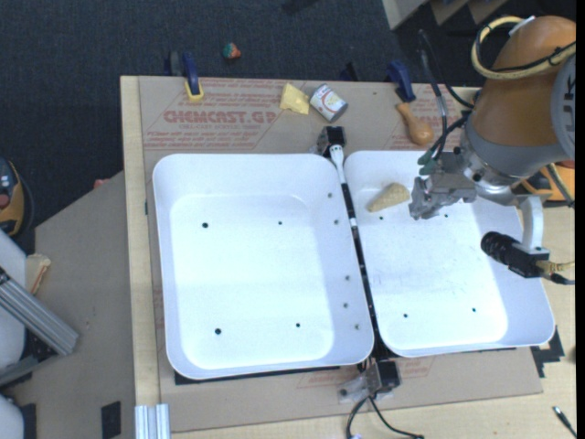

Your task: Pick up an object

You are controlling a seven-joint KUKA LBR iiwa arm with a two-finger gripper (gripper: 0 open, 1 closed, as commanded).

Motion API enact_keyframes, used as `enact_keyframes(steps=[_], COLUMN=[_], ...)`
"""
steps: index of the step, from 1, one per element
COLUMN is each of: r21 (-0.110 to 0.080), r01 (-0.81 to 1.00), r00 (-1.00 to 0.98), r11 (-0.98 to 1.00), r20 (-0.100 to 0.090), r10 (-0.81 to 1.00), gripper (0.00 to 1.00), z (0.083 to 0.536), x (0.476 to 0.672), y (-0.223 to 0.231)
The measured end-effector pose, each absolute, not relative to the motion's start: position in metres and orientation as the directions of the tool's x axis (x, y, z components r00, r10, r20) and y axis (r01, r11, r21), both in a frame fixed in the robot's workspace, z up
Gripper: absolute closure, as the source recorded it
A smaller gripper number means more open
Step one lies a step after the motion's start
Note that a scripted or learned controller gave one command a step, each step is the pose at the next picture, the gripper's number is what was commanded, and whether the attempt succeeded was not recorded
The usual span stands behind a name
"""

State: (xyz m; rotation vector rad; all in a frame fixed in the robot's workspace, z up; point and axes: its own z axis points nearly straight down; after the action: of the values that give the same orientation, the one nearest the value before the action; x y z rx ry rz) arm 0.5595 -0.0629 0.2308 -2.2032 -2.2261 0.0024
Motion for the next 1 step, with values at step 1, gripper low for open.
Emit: enact_keyframes(steps=[1], r21=[0.021], r01=[1.0], r00=[0.0], r11=[0.0], r20=[-0.004], r10=[1.0], gripper=[1.0], z=[0.3858], x=[0.563], y=[-0.0855])
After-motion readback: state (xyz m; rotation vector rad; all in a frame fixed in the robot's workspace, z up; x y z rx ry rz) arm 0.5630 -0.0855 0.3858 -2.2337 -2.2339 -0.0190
